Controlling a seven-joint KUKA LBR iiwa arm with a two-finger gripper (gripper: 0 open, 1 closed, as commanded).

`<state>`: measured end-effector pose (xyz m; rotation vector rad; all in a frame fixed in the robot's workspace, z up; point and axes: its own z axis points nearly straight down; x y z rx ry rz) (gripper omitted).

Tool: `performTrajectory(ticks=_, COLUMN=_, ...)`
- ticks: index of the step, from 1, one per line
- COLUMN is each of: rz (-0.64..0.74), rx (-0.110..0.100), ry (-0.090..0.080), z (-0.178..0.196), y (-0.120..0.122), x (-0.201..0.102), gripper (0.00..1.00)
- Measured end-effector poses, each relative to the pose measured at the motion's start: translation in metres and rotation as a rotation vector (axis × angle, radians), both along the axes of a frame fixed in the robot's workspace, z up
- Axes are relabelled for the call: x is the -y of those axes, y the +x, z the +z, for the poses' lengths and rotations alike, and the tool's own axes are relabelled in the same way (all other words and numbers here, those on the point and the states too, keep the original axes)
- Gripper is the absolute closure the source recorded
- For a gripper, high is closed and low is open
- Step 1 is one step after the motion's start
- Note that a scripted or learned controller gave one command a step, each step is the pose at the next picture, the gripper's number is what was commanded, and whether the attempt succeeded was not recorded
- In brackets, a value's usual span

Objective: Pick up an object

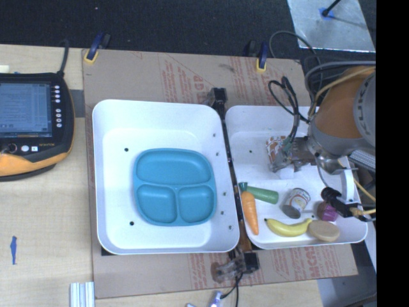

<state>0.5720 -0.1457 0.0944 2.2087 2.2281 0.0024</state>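
Gripper point(282, 157) sits low in your right bin point(255, 123), maybe touching a crumpled packet point(276, 147); can't tell whether fingers are apart/together.

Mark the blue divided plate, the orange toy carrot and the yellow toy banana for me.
Blue divided plastic plate point(174, 185), camera view, central ridge between compartments.
Orange toy carrot point(250, 213), camera view, mid-body.
Yellow toy banana point(287, 228), camera view, middle of the curve.

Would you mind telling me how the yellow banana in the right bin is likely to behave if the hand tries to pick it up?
The curved yellow banana lies flat on the right white bin, so it probably won't roll far. Its smooth, tapering skin may slip between fingers. It touches the tan round piece and lies close to the orange carrot, so a grasp could nudge either.
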Motion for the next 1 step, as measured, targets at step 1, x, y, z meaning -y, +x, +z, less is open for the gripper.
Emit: performTrajectory(ticks=1, rz=-0.003, rx=-0.006, ry=0.004, z=0.0981, y=0.0143, x=-0.1034, gripper=1.00)
